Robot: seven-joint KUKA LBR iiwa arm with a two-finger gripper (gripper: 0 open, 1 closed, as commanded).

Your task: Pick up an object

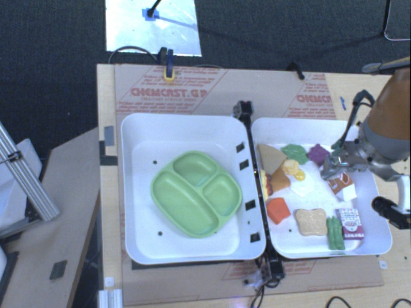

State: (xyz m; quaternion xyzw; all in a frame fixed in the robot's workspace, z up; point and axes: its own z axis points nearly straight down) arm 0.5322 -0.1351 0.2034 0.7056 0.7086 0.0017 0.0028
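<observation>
Nearest, the right bin (379,239) holds toy food including a bread slice (311,221) and orange block (277,209), the gripper (335,165) low among them, beyond lie brown board (212,85) and dark carpet (51,43).

1. A dark carpeted floor (51,50) is seen around a wooden bench (212,85) covered with printed protective sheeting.
2. A shiny square plate (153,18) is laid on the carpet beyond the bench.
3. An aluminium frame (26,178) is propped left of the bench.
</observation>
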